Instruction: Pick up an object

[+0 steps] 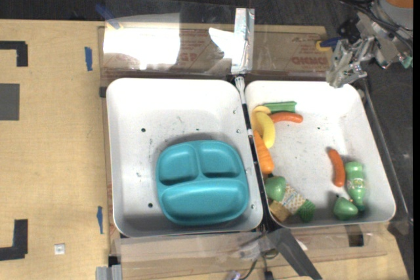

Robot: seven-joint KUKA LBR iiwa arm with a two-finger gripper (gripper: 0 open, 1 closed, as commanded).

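Observation:
The right bin (367, 134) holds several toy foods. A yellow banana (265, 127), a green bean (280, 106), a red chili (286, 118) and an orange carrot (264, 155) lie along its left side. A red sausage (337, 166) and a green bottle-like piece (356, 181) rest at its right. Green vegetables (275, 187) and a cracker (291, 197) sit by the front wall. My gripper (342, 73) hangs above the bin's far right corner, with nothing visible between its fingers.
The left bin (131, 115) bears a teal divided plate (201, 181). A clear plastic sheet (184, 42) stands behind the bins. Wooden bench surface (46, 141) stretches to the left.

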